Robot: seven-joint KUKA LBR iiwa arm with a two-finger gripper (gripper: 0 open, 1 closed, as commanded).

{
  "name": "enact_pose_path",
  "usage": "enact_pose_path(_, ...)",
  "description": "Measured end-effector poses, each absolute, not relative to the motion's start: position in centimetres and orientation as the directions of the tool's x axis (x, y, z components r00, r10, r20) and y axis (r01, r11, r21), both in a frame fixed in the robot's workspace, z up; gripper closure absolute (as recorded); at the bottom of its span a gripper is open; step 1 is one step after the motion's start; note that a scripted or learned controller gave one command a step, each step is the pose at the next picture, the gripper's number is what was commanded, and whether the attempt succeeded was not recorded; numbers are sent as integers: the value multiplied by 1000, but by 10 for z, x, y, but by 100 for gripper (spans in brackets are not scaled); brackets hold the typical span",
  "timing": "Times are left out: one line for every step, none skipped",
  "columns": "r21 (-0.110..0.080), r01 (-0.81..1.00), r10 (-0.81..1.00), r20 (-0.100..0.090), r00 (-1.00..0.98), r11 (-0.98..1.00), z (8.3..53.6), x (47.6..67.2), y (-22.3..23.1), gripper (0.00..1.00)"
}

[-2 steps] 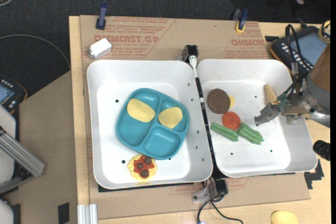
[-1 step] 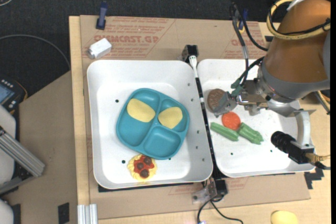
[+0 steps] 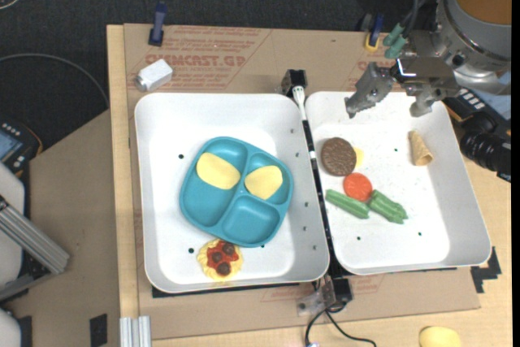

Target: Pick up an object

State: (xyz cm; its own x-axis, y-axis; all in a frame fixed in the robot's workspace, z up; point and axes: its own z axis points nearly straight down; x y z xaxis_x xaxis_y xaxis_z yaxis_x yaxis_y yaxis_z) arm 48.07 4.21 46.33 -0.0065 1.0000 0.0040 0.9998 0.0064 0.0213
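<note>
The gripper (image 3: 392,100) hangs at the upper right of the frame, above the far edge of the right bin (image 3: 463,244), with its two fingers (image 3: 363,97) spread wide and nothing between them. Below it, in the right bin, a brown round cookie (image 3: 337,155) lies near the bin's left wall, with a yellow piece (image 3: 357,156) peeking out from beneath its right edge. Just below the cookie sits a red tomato (image 3: 357,187), and touching it lie two green pods: a left pod (image 3: 347,204) and a right pod (image 3: 387,207), each with its long axis running from upper left to lower right. A tan cone (image 3: 419,147) rests apart toward the bin's right side, its long axis close to vertical in the frame, narrow end up. In the left bin (image 3: 158,199) a blue divided plate (image 3: 235,190) holds two yellow pieces (image 3: 218,170), one in each upper compartment, and a small pizza slice (image 3: 219,258) lies just below the plate near the bin's lower edge.
</note>
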Motion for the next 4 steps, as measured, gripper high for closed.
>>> enact_pose_path(12, 1000, 1000, 2, -3, 3, 540, 480, 62, 0)
enact_pose_path(-17, 1000, 1000, -3, -5, 5, 383, 478, 119, 0)
enact_pose_path(3, 1000, 1000, 1, -2, 2, 402, 480, 116, 100)
enact_pose_path(4, 1000, 1000, 1, -3, 3, 412, 480, 117, 100)
